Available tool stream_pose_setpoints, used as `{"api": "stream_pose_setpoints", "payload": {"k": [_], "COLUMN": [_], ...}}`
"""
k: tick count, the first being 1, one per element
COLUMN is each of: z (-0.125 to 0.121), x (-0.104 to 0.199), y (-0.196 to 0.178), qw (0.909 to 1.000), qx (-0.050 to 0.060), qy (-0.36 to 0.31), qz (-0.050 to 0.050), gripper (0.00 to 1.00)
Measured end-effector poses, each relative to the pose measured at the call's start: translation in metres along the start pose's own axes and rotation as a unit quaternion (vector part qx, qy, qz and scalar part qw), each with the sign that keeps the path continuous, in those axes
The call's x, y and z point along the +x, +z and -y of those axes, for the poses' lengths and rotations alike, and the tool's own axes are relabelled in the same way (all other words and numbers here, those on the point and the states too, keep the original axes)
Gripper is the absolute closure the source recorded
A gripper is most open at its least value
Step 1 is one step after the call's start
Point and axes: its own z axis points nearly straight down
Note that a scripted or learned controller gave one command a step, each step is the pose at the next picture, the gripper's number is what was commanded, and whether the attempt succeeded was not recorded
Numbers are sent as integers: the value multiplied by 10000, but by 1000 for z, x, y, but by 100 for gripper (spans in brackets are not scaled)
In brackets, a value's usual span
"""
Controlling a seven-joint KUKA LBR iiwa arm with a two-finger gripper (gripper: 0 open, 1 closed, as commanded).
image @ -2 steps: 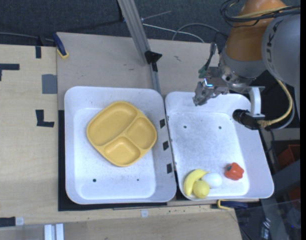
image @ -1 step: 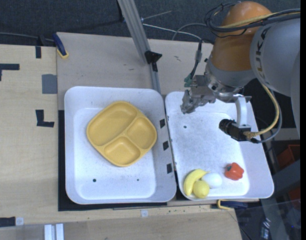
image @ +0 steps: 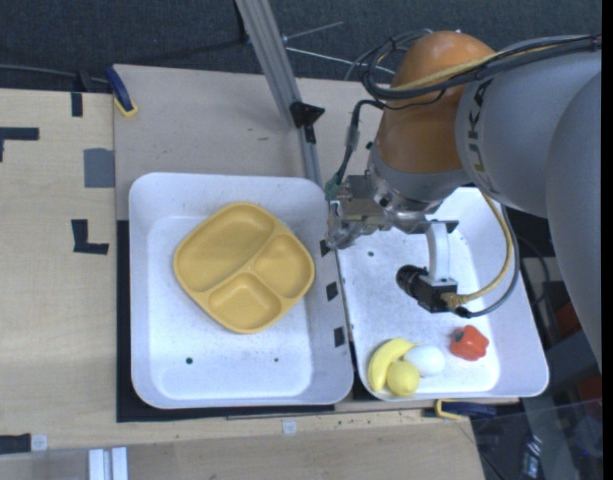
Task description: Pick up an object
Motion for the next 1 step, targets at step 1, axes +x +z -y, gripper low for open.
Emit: {"api": "stream_pose_setpoints", "payload": {"k": [1], "z": [25], "x": [43], "y": [-3], "qw": [10000], "qx": [-5], "qy": [-2], "qz": [-1], "gripper": [100]}}
